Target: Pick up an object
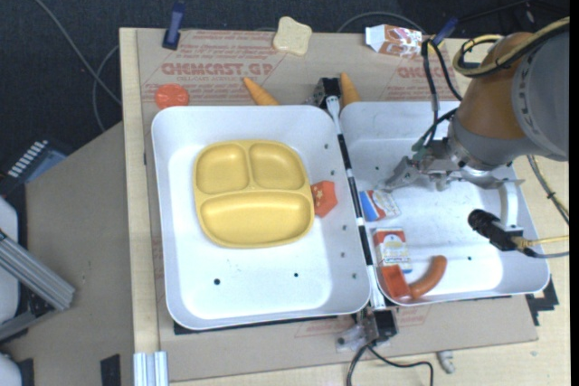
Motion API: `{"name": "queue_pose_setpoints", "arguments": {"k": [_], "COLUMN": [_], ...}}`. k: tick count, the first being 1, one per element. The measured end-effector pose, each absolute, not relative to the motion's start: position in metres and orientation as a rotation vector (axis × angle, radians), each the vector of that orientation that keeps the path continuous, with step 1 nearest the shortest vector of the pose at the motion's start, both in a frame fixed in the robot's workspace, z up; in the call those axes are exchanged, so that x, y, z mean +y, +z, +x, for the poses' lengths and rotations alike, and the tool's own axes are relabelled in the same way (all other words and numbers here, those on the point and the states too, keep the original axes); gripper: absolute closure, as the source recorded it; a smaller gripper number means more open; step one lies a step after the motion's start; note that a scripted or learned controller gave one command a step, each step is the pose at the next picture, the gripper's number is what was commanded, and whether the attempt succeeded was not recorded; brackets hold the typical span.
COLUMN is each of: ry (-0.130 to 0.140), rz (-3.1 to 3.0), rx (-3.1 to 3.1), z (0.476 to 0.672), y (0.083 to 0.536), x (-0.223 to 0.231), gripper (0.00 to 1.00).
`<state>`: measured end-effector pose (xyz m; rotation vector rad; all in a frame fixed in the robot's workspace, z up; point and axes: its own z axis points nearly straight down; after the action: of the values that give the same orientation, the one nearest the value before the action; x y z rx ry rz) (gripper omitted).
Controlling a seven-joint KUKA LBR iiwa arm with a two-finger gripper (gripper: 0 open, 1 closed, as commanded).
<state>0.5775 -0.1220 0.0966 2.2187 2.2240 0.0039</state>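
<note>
Two bins side by side on bench (226,72). Left bin (181,276): divided tray (252,193) centre, small block (324,197) touching its right edge. Right bin (470,271): carton (379,204) near left wall, packet (392,249) before it, sausage (423,277) at front. Behind bins: bread slice (292,34), carrot (260,92).

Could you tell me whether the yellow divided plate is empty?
Empty: all three compartments of the yellow divided plastic plate show bare yellow; the small orange block lies beside its rim.

The tool (398,178) hangs over the right bin (470,271), near a carton (378,204); a yellow tray (251,193) sits in the left bin (262,285).
</note>
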Motion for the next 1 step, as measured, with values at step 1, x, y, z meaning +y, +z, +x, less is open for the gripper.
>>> {"name": "queue_pose_setpoints", "arguments": {"k": [1], "ry": [0.000], "rz": [2.218], "rx": [2.223], "z": [0.6668], "y": [0.0849], "x": [-0.1315], "gripper": [0.00]}}
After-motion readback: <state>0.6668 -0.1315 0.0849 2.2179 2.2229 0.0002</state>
